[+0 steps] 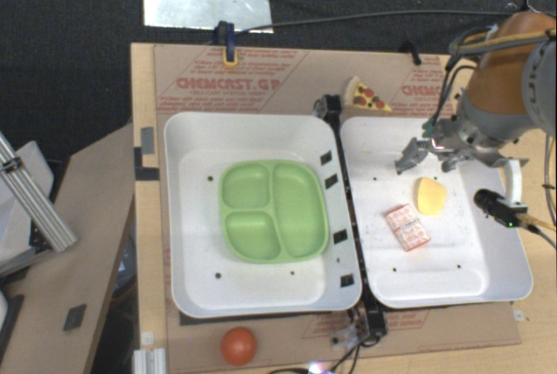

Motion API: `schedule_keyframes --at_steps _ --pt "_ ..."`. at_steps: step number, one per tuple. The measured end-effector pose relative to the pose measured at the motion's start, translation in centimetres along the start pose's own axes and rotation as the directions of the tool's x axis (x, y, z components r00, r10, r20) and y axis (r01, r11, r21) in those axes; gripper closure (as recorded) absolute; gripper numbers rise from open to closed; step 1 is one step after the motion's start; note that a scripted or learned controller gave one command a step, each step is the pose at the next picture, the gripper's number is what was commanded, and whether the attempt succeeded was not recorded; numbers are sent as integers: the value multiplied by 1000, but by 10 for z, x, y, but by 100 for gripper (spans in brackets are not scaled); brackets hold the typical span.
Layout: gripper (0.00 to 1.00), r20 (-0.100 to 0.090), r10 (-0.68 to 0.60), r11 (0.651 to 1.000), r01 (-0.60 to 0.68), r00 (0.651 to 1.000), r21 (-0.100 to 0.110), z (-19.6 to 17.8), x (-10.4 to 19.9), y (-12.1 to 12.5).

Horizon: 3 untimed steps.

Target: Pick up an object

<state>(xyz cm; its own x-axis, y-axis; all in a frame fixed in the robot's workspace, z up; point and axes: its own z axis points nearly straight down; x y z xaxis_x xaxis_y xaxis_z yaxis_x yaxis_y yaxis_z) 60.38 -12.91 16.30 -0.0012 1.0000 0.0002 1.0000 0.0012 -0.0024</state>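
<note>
Yellow object (430,196), rounded and slightly longer near-to-far, lies on the floor of the right bin (461,281), just beside the tool (424,150) and on its near side, a little to the right. That offset is what the coming move turns on: judging from this view, the tool would need to shift toward the near edge and slightly right before descending, with its jaws set across the object's shorter width. Whether the tool's jaws stand apart or together cannot be told here; the dark metal parts at the wrist blur into one another, and nothing shows between them. A second candidate, a pink patterned packet (406,227), lies near-left of the yellow piece, close but apart from it, its long axis running diagonally. So the right bin carries two loose things. The left bin (196,277) holds one green divided tray (272,210) with three compartments. Outside the bins on the worktop (287,72) sit one pizza-slice toy (367,96) at the far side and one orange ball (238,345) at the near edge.
</note>
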Motion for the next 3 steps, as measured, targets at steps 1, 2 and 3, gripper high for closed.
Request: schedule_keyframes --at_steps 1,2,3 --pt "0 -1 0 1000 0 1000 -1 57 6 -7" --pt "0 0 -1 1000 1 1000 -7 77 7 -5" --pt "100 1 -1 1000 1 1000 -6 67 7 -5"
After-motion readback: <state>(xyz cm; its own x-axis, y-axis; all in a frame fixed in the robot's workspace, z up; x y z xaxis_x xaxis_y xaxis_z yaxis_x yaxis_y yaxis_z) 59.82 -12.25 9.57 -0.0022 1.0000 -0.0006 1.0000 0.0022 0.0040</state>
